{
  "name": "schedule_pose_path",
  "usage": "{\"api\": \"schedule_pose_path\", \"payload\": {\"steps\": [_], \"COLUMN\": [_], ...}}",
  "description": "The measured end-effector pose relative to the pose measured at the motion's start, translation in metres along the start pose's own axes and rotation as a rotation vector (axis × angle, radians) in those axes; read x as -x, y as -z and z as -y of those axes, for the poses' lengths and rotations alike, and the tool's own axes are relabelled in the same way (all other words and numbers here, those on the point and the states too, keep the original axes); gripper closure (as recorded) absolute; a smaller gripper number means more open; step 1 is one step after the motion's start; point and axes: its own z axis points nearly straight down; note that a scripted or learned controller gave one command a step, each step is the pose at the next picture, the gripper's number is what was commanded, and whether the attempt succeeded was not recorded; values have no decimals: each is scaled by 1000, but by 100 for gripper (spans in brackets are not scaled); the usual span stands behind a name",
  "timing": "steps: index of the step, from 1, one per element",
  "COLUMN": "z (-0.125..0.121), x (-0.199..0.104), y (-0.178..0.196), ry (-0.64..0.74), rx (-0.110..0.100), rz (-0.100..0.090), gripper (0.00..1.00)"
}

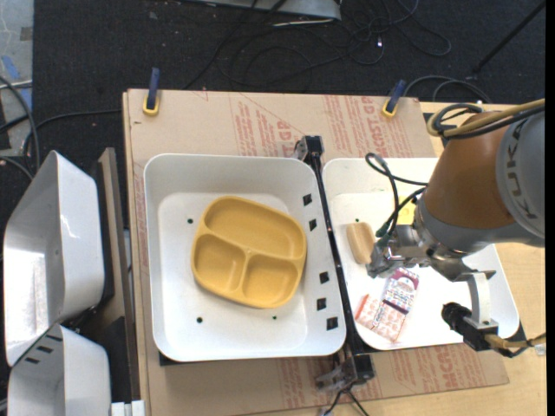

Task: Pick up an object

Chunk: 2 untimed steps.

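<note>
Over the right bin (364,176) the gripper (388,261) hangs low between a tan block (359,242) and a red-and-white packet (389,302) (both lying on the bin floor), its opening impossible to tell, while a yellow divided plate (249,251) sits in the left bin (165,232).

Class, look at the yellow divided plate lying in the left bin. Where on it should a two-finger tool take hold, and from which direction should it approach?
Probably the raised outer rim of the yellow divided plate, coming straight down from above. It lies flat, face up, on the left bin floor, so no side offers a graspable edge. One finger would go inside a compartment, the other outside the rim. The plate stands clear of the bin walls all round.
</note>
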Motion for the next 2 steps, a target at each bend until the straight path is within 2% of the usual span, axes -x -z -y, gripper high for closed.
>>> {"api": "schedule_pose_path", "payload": {"steps": [2], "z": [-1], "x": [-97], "y": [26], "ry": [0], "rx": [1], "rz": [0], "gripper": [100]}}
